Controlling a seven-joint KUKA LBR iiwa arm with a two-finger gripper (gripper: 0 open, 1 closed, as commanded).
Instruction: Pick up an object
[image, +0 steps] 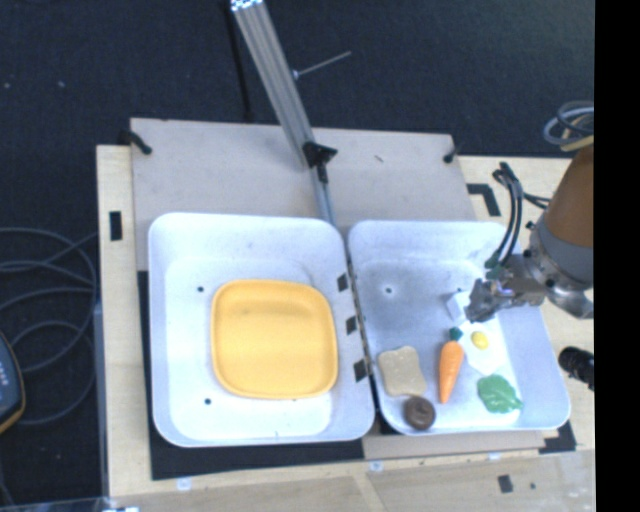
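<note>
The fried egg lay just right of the carrot, in the right bin. The gripper hovered just above it; grasp state unclear. Probably approaching; next, descend and close.

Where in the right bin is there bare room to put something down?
The upper left floor of the right bin is bare, above the bread slice. The lower right is crowded: carrot, fried egg, green leaf, brown round piece, gripper.
</note>
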